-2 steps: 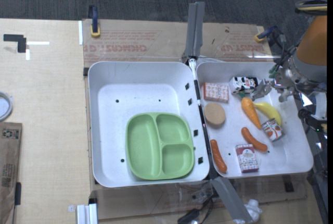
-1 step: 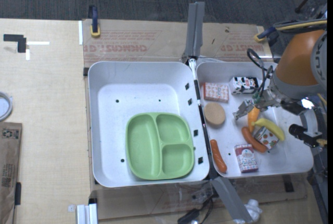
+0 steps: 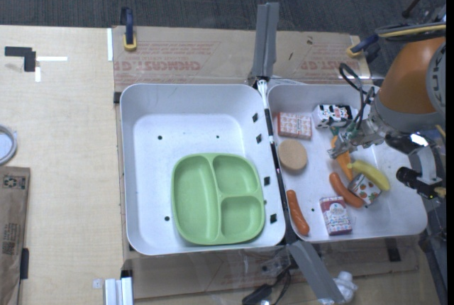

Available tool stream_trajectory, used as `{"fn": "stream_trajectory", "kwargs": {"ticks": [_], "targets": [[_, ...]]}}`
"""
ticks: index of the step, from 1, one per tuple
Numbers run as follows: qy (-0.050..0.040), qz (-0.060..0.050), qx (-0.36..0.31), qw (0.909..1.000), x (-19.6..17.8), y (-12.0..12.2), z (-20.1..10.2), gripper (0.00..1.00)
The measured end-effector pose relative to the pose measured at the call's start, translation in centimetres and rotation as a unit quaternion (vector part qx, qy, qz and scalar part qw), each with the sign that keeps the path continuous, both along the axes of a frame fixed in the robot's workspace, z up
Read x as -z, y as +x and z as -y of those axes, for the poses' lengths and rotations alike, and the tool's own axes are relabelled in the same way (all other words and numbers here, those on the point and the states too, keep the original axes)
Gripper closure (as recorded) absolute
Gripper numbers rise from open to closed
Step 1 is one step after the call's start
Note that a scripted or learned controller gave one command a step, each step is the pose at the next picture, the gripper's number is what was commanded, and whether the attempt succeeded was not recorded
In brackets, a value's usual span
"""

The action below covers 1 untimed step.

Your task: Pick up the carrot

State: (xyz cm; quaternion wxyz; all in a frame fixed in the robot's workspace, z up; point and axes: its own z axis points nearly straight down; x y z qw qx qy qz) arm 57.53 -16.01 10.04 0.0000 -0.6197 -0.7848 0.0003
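Lying just below end effector [image 3: 345,145]: carrot [image 3: 344,165].

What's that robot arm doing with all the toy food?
The robot arm has reached into the right bin and its gripper is down over the carrot, next to a banana. I can't tell if it has grabbed the carrot yet. The green divided plate sits in the left bin.

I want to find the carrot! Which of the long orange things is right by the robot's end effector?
The short orange carrot, just under the end effector. The hot dog lies lower, and the other hot dog lies by the right bin's left wall.
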Motion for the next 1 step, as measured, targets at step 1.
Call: {"fn": "stream_trajectory", "kwargs": {"ticks": [1], "targets": [[-0.0004, 0.0, -0.022, 0.9998, -9.21, 4.52, -3.87, 1.0]]}}
